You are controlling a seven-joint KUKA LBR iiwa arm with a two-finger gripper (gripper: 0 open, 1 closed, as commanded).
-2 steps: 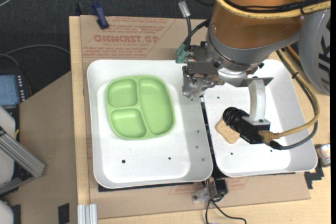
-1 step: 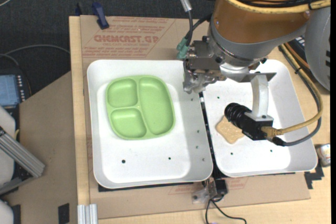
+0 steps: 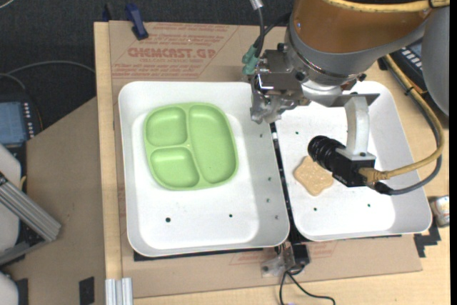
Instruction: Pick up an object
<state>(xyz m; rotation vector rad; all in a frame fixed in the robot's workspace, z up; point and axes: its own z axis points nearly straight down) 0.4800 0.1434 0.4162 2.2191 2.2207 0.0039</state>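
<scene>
Here I am, my fingers (image 3: 265,113) hanging over the far end of the seam where the two bins meet. Whether they're apart or together, I can't tell from this angle. The target, as I judge it: the tan cracker (image 3: 314,176), lying flat in the right bin (image 3: 335,221), near its left wall. From me it sits toward the bench's near edge and a little to the view's right. It's roughly square and set cornerwise, so no long axis to line up on. The green divided tray (image 3: 191,146) in the left bin (image 3: 143,218) is just as near, but it looks bulkier to grab.
</scene>
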